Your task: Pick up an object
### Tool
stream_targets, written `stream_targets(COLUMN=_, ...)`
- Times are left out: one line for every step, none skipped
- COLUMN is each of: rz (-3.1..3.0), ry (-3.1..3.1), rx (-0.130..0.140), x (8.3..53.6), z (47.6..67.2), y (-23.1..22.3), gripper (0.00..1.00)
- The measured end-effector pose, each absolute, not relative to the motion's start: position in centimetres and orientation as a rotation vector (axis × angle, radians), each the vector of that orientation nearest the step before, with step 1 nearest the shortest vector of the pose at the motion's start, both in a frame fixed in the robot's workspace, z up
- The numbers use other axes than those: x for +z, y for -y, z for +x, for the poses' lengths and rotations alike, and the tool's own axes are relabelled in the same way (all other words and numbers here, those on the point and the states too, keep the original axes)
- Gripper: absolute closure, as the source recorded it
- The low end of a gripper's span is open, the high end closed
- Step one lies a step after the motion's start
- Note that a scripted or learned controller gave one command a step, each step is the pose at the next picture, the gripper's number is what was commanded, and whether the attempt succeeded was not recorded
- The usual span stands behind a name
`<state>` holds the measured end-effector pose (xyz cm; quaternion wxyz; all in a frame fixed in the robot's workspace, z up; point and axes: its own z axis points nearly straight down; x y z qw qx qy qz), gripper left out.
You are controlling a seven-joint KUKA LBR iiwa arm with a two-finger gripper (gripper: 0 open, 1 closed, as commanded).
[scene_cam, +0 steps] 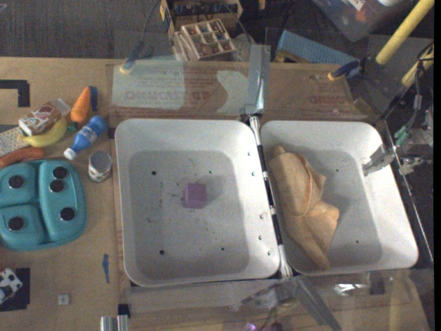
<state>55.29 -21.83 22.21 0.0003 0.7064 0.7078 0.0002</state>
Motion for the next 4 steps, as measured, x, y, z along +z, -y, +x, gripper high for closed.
stream_targets(rz=2.22, ry=-2.223, rx=-0.001, x=11.2, z=57.4, y=14.3, gripper=0.0)
stream_targets(rz=1.97, ry=-2.433, rx=0.009, x=9.3, z=59.2, y=10.5, gripper=0.0)
stream_targets(rz=1.973, ry=-2.427, rx=0.018, x=10.4, z=59.3, y=10.5, gripper=1.0)
stream_targets(rz=1.746, ry=-2.606, rx=0.002, x=21.0, z=62.0, y=11.3, gripper=1.0)
